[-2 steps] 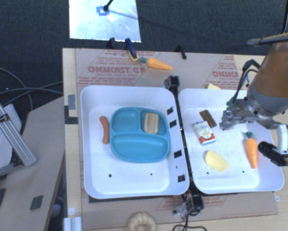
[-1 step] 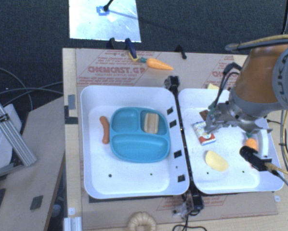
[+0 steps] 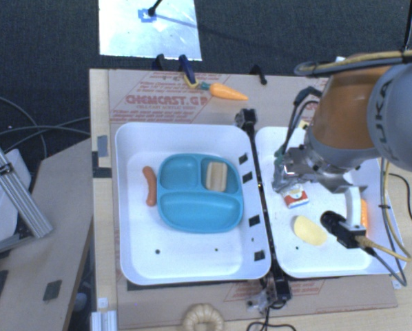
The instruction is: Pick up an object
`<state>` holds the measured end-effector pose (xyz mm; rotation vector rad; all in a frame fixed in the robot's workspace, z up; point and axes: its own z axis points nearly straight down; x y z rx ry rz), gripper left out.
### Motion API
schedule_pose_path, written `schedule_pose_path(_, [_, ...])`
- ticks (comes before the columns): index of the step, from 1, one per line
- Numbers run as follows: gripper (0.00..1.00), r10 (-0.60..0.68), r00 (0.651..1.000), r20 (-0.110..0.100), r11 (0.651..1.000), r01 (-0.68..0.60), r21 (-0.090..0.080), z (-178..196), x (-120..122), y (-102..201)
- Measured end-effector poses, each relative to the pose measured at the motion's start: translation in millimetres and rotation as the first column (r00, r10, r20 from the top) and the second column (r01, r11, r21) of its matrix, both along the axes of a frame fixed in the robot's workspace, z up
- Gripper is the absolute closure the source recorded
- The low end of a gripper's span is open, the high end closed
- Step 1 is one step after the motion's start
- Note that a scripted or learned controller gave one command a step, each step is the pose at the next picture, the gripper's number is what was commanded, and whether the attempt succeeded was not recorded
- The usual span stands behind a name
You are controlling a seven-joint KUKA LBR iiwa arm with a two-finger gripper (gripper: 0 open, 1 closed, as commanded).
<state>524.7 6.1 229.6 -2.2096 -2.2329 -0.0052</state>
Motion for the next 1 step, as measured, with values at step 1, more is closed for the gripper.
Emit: schedule_pose_path(1, [1.0, -0.002, 1.0, 0.0, 1.0, 0.002, -0.001, 1.9, 8.8, 31.5])
